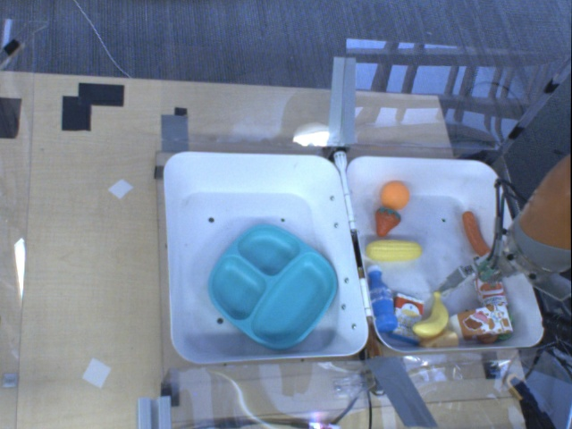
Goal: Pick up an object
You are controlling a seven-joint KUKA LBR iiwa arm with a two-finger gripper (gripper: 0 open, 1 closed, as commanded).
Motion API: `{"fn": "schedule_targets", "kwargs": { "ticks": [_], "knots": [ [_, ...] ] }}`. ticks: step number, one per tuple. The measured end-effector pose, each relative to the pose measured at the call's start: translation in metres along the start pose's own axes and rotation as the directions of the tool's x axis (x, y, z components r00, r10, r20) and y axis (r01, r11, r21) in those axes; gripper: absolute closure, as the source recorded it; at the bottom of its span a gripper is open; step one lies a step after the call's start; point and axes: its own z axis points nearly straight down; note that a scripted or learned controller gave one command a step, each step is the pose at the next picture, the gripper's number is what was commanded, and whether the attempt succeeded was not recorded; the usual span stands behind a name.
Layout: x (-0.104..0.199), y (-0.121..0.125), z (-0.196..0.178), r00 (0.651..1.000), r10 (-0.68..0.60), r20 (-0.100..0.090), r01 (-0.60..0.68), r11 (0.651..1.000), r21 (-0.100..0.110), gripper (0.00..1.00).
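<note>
over the right-hand white plastic bin (444, 175), the grey arm's gripper (472, 273) hangs low near the right wall, just above the crowded front corner. whether it is open or closed cannot be told at this size, and nothing is visibly held.

the likeliest object is the small printed juice carton (491, 291) right beside it, with a second red-and-white carton (483, 323) just in front and a curved yellow plastic banana (436, 318) touching that cluster.

farther back lie a yellow corn-like piece (393, 251), an orange ball (394, 194), a red strawberry-shaped toy (386, 221), and an orange sausage-shaped toy (475, 232); a blue bottle (381, 301) lies along the left wall. the left bin (183, 266) carries a teal divided plate (273, 284).

risk, as i judge it: the cartons are packed tight against the wall, so a descent could land on an edge, nudge the neighbours, or close on two things and slip.
</note>
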Motion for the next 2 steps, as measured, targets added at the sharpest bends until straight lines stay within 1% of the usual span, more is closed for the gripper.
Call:
{"fn": "schedule_targets", "kwargs": {
  "ticks": [1, 2],
  "knots": [
    [0.021, -0.004, -0.001, 0.976, -0.218, 0.003, 0.218, 0.976, -0.001, 0.0],
    [0.021, -0.001, -0.013, 0.976, -0.216, 0.009, 0.217, 0.976, -0.008, 1.0]
  ]
}}
